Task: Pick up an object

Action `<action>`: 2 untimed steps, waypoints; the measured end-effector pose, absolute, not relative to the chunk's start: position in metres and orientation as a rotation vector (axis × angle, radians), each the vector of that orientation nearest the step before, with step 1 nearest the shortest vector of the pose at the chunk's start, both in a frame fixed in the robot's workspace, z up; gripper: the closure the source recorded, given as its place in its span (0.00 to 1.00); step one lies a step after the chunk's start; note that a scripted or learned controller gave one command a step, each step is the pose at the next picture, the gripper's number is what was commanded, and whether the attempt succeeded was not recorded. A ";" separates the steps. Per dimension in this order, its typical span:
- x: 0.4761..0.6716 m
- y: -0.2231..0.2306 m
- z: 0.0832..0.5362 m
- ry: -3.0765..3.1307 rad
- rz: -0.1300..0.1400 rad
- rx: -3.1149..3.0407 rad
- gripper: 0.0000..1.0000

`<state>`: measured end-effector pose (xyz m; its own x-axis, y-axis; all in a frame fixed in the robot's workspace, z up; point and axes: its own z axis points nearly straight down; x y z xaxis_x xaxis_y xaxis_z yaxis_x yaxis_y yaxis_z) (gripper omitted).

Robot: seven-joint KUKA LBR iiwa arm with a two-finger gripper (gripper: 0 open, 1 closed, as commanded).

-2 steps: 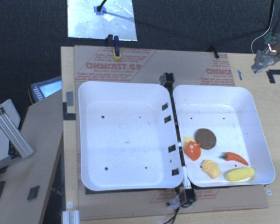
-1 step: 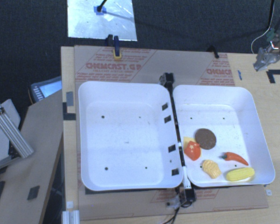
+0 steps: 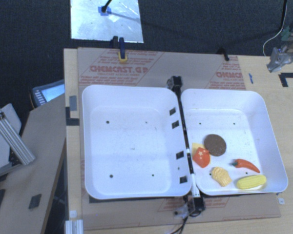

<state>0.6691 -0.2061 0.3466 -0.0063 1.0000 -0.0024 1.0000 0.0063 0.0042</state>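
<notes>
My pincer (image 3: 282,58) sits at the far upper right, above the bare surface (image 3: 263,72) and well apart from both bins; from this angle I cannot tell whether it is wide or narrow, and nothing shows in it. The things I could pick all lie in the right bin (image 3: 234,104), gathered in its near half. There is a flat round brown disc (image 3: 215,145), like a toy burger patty. Touching its left edge is a red tomato piece (image 3: 201,157) with a yellow wedge (image 3: 197,146) just behind it. Nearer the front lies a bumpy yellow-orange piece (image 3: 220,176), and to its right a slim red chili pepper (image 3: 246,165) with a dark stem. A yellow corn cob (image 3: 251,182) rests against the front wall. The left bin (image 3: 132,140) stands just beside the right one, black clips joining them along the seam. Under both bins lies a brown board (image 3: 151,62) printed in red with "CHEMCAST GP", once at the back left and again, slanted, at the back right. A yellow clamp (image 3: 122,55) grips its back edge, and a silvery sheet (image 3: 106,13) lies beyond.
</notes>
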 end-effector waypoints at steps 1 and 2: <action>0.669 -0.206 0.349 2.226 0.001 2.211 1.00; 0.669 -0.206 0.405 2.224 0.006 2.209 1.00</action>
<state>0.6691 -0.2061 0.4053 -0.0066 1.0000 -0.0026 0.9999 0.0066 0.0077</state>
